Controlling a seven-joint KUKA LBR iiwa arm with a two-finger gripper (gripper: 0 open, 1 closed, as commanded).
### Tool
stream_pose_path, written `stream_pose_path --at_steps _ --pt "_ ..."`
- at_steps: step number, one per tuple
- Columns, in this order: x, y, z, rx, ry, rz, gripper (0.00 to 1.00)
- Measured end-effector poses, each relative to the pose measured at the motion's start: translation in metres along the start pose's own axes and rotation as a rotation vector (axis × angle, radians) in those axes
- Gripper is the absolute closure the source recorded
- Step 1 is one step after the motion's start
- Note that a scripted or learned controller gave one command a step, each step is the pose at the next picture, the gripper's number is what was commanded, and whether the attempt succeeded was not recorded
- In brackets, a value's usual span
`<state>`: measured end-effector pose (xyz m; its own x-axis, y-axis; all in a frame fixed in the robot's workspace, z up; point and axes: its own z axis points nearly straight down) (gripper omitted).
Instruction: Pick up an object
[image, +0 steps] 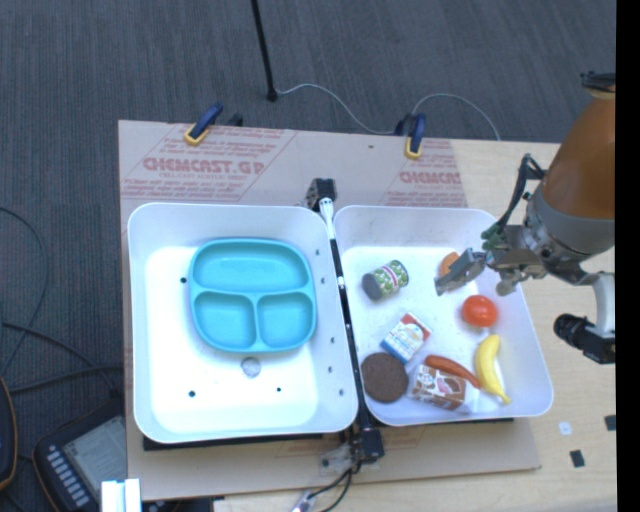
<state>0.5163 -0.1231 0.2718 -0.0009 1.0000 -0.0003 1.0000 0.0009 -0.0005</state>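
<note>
- The right bin (520, 330) holds the pickable things: a red tomato (479, 311) toward its right side, a yellow banana (489, 367) just nearer than it, a small can (386, 280) toward the far left, a small carton (405, 337) in the middle, a brown disc (384, 377) and a printed packet (440, 386) along the near edge, with an orange-red carrot-like piece (452, 368) lying on the packet.
- A small orange item (449, 264) sits at the far side, right by the tool (482, 271).
- The tool hangs over the bin's far right, just beyond the tomato; I cannot tell whether it is apart or together, and nothing shows clamped in it.
- My judgement: the tomato or the orange item is the likeliest target. Centre squarely over one of them before descending, since a round tomato will roll from an off-centre pinch.
- Keep clear of the bin wall and the banana.
- The left bin (160, 300) carries a blue divided tray (252, 295); both bins rest on the worktop (180, 165).
</note>
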Motion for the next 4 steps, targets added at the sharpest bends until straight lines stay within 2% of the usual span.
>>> stream_pose_path --at_steps 1,2,3,4 --pt "-0.024 0.009 0.150 0.005 0.001 0.001 0.00" --pt "0.007 0.035 0.184 -0.008 -0.002 0.000 0.00" --pt "0.012 0.141 0.188 0.051 0.002 -0.009 0.00" --pt "0.012 0.140 0.179 0.059 0.002 -0.007 1.00"
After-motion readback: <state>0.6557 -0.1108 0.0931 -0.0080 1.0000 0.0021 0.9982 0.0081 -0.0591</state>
